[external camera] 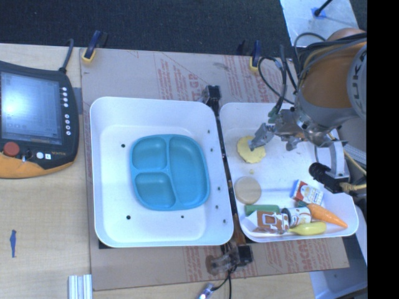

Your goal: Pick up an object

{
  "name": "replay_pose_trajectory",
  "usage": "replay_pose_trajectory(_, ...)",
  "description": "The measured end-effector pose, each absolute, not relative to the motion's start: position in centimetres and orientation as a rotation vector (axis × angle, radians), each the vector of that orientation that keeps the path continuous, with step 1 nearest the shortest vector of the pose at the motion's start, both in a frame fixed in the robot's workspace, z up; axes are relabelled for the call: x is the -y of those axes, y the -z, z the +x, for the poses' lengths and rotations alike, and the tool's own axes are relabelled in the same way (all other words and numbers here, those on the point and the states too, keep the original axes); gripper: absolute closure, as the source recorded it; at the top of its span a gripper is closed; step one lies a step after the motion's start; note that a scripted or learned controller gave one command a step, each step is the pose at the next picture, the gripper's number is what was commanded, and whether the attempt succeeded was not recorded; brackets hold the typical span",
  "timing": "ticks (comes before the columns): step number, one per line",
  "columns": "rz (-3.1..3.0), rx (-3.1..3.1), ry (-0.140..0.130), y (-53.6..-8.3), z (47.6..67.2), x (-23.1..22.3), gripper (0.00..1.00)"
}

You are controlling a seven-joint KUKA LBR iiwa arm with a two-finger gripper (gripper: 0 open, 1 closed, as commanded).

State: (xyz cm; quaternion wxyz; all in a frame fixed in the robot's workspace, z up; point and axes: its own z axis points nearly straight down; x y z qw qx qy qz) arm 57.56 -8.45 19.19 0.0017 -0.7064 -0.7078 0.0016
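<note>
Where the claw (272, 137) hovers, its shape blurs.

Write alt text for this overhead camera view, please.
A grey robot arm's tool hovers by a yellow food piece in the right bin, which also holds other toy foods. The left bin holds a blue divided plate.

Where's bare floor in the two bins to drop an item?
Left bin: a bare white margin all around the blue divided plate. Right bin: open floor between the yellow piece and the carton; its near edge is crowded with carrot, banana and packets.
</note>
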Motion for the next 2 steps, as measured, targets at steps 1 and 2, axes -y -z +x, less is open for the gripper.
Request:
replay_pose_trajectory(1,-2.212,2.226,-0.009,-10.7,61.3,9.2,0.0)
replay_pose_trajectory(2,-2.212,2.23,-0.006,-9.2,62.8,9.7,0.0)
